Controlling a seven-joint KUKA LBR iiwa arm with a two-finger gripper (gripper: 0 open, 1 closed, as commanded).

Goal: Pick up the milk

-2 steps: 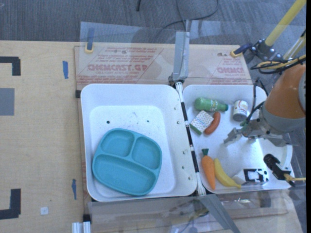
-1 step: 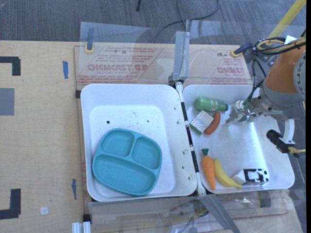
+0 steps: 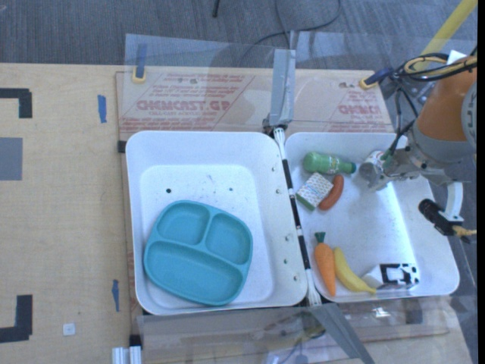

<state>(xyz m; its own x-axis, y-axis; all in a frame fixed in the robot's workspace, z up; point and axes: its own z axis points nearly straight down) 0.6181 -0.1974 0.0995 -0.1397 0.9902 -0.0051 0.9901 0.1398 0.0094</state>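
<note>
Milk not yet lifted; the arm hangs over the right bin's far side.

The milk (image 3: 398, 274), a small black-and-white cow-patterned carton, lies on the floor of the right bin (image 3: 379, 218) in its near right corner, just beside the banana (image 3: 352, 272) and near the carrot (image 3: 325, 268); nothing touches it from above, so by this view the pick is all still to do; further off, against the bin's far left part, lie a green bottle (image 3: 327, 162), a small green-and-white packet (image 3: 314, 190) and a reddish sausage (image 3: 332, 192); the gripper (image 3: 373, 170) sits near the bottle's cap end, well apart from the milk, and whether it is spread or closed cannot be told; the left bin (image 3: 144, 158) holds a blue divided plate (image 3: 198, 252).
</note>
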